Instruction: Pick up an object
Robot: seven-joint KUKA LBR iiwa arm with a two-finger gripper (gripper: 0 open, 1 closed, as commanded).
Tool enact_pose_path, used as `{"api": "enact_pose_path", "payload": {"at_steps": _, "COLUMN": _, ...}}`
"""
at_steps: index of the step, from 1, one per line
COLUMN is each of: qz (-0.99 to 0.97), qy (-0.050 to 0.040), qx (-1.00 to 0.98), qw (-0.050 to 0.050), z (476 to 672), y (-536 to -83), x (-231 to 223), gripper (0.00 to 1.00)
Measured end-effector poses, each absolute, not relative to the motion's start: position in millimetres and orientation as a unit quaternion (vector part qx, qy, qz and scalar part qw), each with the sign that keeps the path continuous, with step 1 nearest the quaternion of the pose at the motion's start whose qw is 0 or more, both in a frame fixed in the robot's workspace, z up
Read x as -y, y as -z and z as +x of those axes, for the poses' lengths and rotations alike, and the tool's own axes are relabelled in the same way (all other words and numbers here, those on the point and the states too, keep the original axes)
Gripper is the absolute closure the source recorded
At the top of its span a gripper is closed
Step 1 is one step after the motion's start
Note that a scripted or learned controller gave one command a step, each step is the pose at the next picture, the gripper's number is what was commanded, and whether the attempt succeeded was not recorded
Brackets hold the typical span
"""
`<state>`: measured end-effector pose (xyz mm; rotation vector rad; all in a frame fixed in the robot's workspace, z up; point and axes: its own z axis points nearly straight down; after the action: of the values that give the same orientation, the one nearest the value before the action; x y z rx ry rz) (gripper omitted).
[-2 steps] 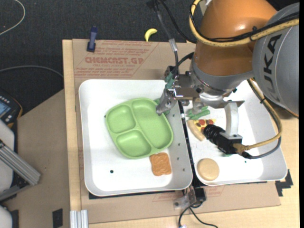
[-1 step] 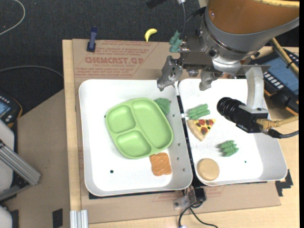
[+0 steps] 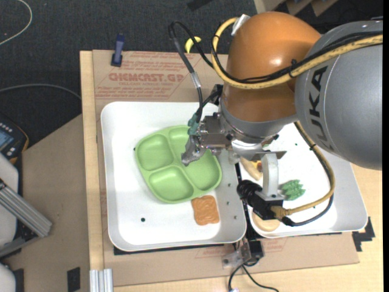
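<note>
The green plate (image 3: 176, 166) looks light, stiff and slick; its rim at three o'clock suits pinching. The hand (image 3: 193, 156) hovers there, grip state unclear.

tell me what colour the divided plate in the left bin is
Light green; the plate lies in the left bin, seen plainly in the camera view.

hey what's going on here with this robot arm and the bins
A grey and orange KUKA arm reaches in from the right and hangs low over the two white bins. Its tool sits over the green divided plate in the left bin. An orange waffle-like piece lies just below the plate. A small green leafy item is in the right bin. Nothing looks lifted yet.
</note>
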<state>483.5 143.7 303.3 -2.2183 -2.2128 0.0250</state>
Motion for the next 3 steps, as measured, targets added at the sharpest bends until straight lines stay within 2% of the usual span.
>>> {"api": "enact_pose_path", "payload": {"at_steps": 1, "qz": -0.708, "qy": -0.0063, "qx": 0.707, "qw": 0.004, "z": 476.4, "y": -204, "x": -147, "gripper": 0.0}}
{"api": "enact_pose_path", "payload": {"at_steps": 2, "qz": -0.708, "qy": 0.0002, "qx": 0.706, "qw": 0.0, "z": 479.3, "y": -220, "x": -148, "gripper": 1.0}}
{"api": "enact_pose_path", "payload": {"at_steps": 3, "qz": -0.708, "qy": 0.001, "qx": 0.706, "qw": 0.0, "z": 479.7, "y": -230, "x": -148, "gripper": 1.0}}
